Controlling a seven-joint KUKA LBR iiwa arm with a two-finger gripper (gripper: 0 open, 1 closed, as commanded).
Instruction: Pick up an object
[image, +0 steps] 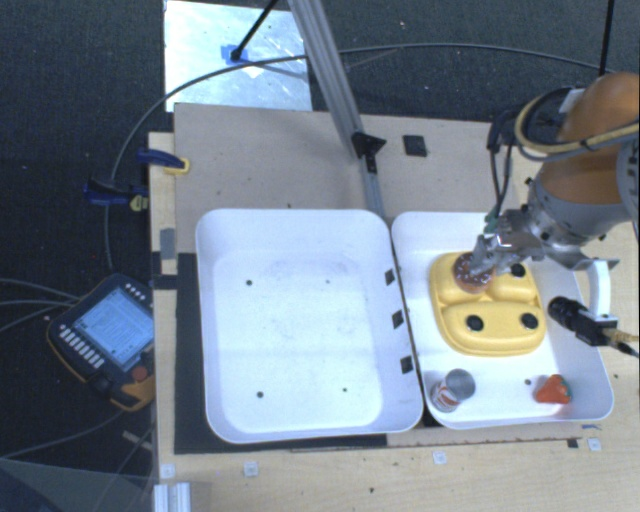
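In the right bin (600, 400) lies a big yellow plastic toy (490, 310) with dark round spots. A small reddish-brown round object (468, 272) rests on the yellow toy's upper left part. My gripper (483, 262) hangs right over that round object, at its right edge. A small silver and orange can (452, 389) lies near the bin's front left corner. A red and orange piece shaped like a strawberry (551, 389) sits near the front right corner.
The left bin (290, 320) sits beside the right one, their rims touching along black clips (397, 318). A metal pole (335, 80) slants across the back of the bench. A teach pendant (105, 340) lies off the bench at the left.
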